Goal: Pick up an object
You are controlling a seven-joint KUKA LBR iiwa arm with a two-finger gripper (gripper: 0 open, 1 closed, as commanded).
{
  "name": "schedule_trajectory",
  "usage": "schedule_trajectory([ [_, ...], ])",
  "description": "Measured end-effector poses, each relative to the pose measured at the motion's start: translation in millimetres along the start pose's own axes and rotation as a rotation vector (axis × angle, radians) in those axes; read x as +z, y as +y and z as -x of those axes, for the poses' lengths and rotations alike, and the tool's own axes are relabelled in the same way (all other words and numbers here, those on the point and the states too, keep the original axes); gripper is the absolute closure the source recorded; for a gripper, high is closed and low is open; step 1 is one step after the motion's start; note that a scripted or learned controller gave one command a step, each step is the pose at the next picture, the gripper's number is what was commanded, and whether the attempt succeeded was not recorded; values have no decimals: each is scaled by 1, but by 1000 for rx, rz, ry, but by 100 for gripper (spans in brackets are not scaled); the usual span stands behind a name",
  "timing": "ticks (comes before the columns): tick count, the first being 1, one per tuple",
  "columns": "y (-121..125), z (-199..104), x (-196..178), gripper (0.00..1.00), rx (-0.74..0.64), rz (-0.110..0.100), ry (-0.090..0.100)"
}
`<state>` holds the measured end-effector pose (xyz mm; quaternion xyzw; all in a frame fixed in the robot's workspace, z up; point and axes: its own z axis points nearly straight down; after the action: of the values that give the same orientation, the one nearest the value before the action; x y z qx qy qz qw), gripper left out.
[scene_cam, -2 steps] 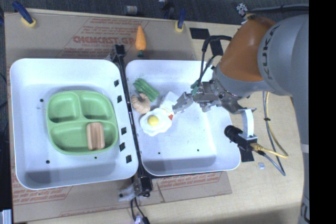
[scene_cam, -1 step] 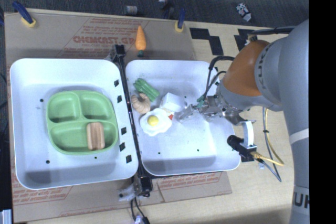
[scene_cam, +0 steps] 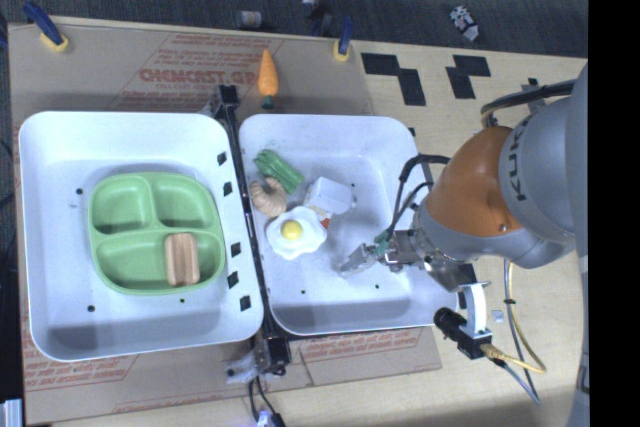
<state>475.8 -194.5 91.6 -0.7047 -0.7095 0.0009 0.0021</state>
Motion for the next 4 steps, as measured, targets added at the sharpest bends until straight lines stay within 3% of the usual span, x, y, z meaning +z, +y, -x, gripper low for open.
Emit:
schedule_trajectory([
  [1, 68, 16, -1, 0, 1, 3, 0],
  [2, 174, 17, -1, 0, 1, 4, -1],
  [3, 174, 17, -12, 100, -5, 3, -1],
  [4, 86, 18, -92, 100, 3, 6, -2],
])
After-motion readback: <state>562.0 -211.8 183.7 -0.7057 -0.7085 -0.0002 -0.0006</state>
